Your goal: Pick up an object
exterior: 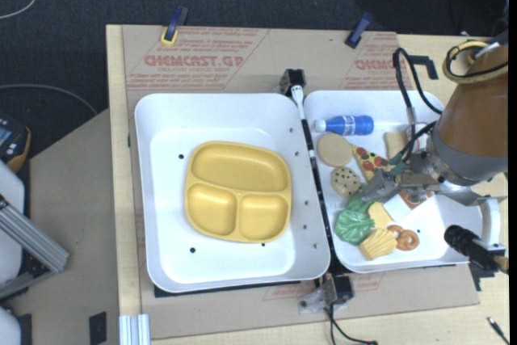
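Observation:
The right bin [355, 258] holds several toy foods. A blue bottle [346, 124] lies at the back, with a tan round bread [334, 149] and a chocolate-chip cookie [345, 180] below it. A pizza slice [367, 161] sits beside the cookie. A green lettuce piece [352, 223], a yellow cheese wedge [379, 214], a ridged yellow piece [376, 243] and a small pretzel [405, 238] lie near the front. My gripper [386, 186] hangs low over the middle of this bin, just right of the cookie and above the cheese. The arm's body hides the bin's right part.
The left bin [161, 254] holds a yellow divided plate [237, 191]. A tan cracker [395, 143] lies behind the gripper. Black cables [408, 93] loop over the right bin's back edge. Clamps [171, 27] hold the cardboard base at the rear.

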You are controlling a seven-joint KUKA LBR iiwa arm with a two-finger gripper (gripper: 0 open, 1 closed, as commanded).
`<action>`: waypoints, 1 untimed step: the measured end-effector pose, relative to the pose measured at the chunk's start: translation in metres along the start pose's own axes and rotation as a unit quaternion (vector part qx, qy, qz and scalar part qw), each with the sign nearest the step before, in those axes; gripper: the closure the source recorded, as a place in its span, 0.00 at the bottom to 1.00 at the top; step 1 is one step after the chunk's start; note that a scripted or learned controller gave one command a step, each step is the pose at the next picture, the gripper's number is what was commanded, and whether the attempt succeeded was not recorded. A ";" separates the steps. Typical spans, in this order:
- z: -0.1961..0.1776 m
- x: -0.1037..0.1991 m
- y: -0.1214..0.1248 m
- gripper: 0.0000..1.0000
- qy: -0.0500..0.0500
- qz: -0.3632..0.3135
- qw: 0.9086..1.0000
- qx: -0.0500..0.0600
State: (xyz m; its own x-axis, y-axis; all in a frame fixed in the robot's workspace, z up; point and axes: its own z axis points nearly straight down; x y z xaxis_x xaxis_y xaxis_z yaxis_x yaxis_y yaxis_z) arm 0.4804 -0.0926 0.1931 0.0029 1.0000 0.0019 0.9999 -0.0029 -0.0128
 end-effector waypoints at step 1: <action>-0.006 0.000 0.003 0.00 -0.001 -0.001 1.000 -0.006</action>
State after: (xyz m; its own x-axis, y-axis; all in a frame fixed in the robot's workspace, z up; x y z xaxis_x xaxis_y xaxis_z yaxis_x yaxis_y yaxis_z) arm 0.4834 -0.0927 0.1986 0.0003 1.0000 0.0001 1.0000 -0.0003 0.0001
